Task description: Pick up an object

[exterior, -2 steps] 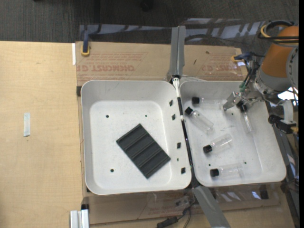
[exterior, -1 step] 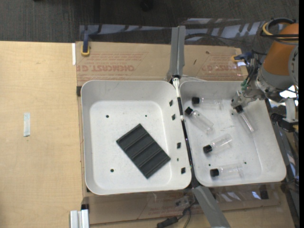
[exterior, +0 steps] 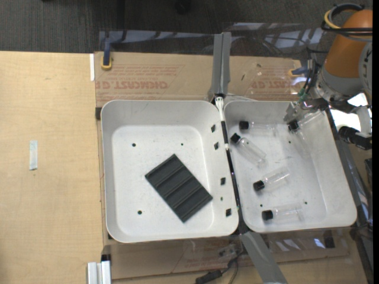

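Note:
A dark ribbed rectangular block (exterior: 178, 187) lies at a slant in the left bin (exterior: 118, 158). Several clear vials with black caps lie in the right bin (exterior: 331, 176): one at the back left (exterior: 251, 125), one just in front of it (exterior: 249, 148), one mid-bin (exterior: 271, 180) and one near the front wall (exterior: 280, 214). My gripper (exterior: 297, 118) hangs over the right bin's back right corner, below the orange wrist band (exterior: 349, 46). A small black piece (exterior: 292, 125) sits right at its tip; I cannot tell whether it is a vial cap or a fingertip.
A grey divider post (exterior: 222, 64) stands between the bins at the back. Brown cardboard (exterior: 154, 78) lies behind the bins and a wooden bench top (exterior: 47, 158) stretches to the left. Cables (exterior: 349, 135) hang by the right bin's right wall.

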Controlling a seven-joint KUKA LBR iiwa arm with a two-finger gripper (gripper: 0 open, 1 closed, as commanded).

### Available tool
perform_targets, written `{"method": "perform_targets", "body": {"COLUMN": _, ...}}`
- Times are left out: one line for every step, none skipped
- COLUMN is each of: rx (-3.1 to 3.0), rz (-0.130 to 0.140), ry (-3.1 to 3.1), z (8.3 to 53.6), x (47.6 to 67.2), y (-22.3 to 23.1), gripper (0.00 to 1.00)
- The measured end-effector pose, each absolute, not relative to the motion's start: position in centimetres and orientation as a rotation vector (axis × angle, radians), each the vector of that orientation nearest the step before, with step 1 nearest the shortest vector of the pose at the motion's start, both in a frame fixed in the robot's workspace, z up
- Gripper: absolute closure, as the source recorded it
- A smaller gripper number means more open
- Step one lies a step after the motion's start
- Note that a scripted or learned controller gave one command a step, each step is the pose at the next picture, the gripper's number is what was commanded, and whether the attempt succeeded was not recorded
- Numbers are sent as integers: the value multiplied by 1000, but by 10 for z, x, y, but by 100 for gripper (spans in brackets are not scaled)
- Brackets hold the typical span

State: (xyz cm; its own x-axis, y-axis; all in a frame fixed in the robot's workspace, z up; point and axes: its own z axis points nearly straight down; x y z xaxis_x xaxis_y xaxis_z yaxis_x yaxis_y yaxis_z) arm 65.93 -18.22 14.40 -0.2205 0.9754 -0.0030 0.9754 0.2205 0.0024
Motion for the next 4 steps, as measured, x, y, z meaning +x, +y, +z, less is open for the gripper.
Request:
{"method": "perform_targets", "body": {"rx": 1893, "rz": 0, "ry": 2505, "z": 213, "x": 644, "y": -99, "gripper": 100}}
{"method": "perform_targets", "body": {"rx": 1894, "rz": 0, "ry": 2504, "z": 213, "x": 643, "y": -100, "gripper": 0}}
{"method": "perform_targets", "body": {"rx": 1797, "rz": -2, "ry": 2578, "z": 142, "x": 610, "y": -156, "gripper": 0}}
{"method": "perform_targets", "body": {"rx": 1760, "rz": 0, "ry": 2602, "z": 93, "x": 582, "y": -172, "gripper": 0}}
